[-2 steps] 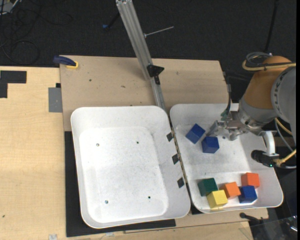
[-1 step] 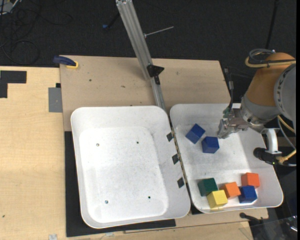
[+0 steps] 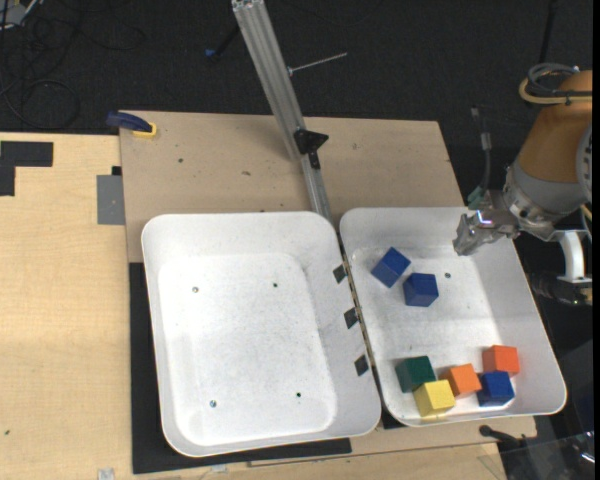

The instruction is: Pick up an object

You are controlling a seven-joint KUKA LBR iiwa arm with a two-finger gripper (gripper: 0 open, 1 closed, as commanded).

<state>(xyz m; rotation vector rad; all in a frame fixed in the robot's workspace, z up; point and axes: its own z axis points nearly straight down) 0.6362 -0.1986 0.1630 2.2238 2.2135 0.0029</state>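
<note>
Gripper [image 3: 472, 234] at right bin [image 3: 500, 298] edge, can't tell its state. Two blue cubes [image 3: 406, 278] just left, nearly touching; might nudge both, grab neither.

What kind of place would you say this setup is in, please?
Probably a robotics lab bench set up for grasping trials. A grey and orange arm reaches over two white bins, the right bin holds coloured blocks such as a blue cube, and cables lie on the dark floor behind.

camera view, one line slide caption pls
Gripper above the right bin's far edge; seven coloured cubes lie inside.
</note>
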